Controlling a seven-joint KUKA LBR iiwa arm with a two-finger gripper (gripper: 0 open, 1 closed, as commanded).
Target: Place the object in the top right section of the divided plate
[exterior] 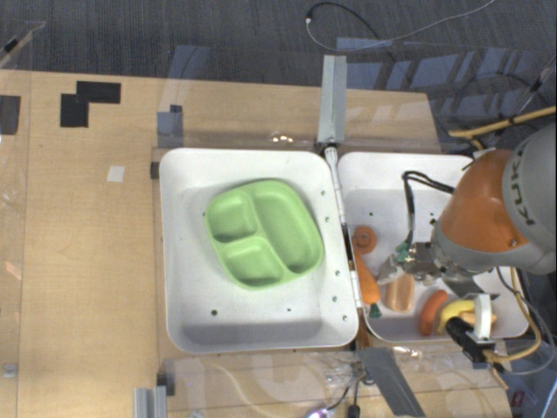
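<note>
- Pincer [402, 273] down low in the right bin [383, 177], hanging off the grey arm [531, 177] with the orange band [483, 212] just up and to the right of it.
- Can't tell how far apart the pincer tips sit, too small and cluttered down there, and nothing clearly clamped between them.
- Tan, bread-coloured piece [399, 294] right below the pincer, touching or nearly touching, honestly hard to say which.
- Orange carrot-looking thing [369, 287] just left of the pincer, lying along the bin's left wall.
- Small brownish round bit [364, 239] up and left of the pincer, close by.
- Red-orange item [428, 312] and a yellow banana-shaped one [459, 313] down and to the right of the pincer, bunched together near the bin's bottom edge.
- Black cable [407, 207] looping straight above the pincer, inside the same bin.
- Green divided plate [264, 232] well off to the left of the pincer, sitting tilted in the middle of the left bin [183, 320], three sections, all bare green.
- Plate's top right section: the big one on the side nearest the pincer, nothing in it.
- Metal post [333, 98] up and left of the pincer, standing where the two bins meet.
- Wooden tabletop [78, 251] stretching way out left past the plate, black markers [87, 101] at its far upper corner.
</note>
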